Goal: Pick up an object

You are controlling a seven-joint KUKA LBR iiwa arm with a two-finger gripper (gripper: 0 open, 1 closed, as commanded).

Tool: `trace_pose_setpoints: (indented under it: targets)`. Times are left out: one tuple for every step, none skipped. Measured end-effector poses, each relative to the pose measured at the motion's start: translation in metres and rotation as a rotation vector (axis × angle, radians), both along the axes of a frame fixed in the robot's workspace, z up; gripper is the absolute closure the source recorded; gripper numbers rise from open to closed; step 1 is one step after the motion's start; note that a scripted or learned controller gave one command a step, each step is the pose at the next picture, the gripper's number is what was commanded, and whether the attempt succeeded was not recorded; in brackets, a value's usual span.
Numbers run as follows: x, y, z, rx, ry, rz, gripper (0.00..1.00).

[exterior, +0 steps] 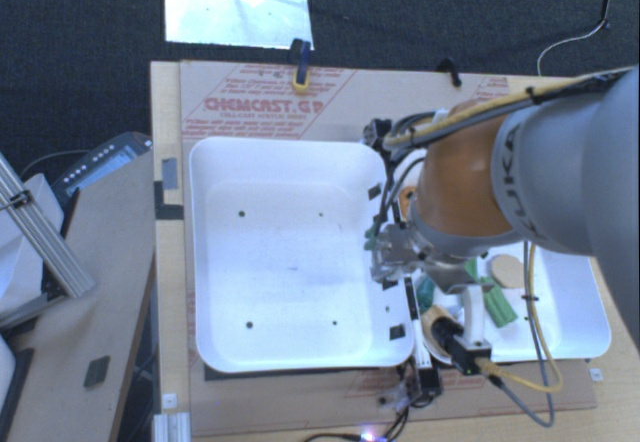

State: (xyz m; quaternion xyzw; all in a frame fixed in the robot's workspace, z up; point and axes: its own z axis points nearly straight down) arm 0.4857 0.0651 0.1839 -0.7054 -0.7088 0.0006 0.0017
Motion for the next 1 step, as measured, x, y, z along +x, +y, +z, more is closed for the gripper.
trace_pose_setpoints:
  targets:
    - [0.0236, 0.0351, 0.1068, 0.002, -0.016, 0.004, 1.0]
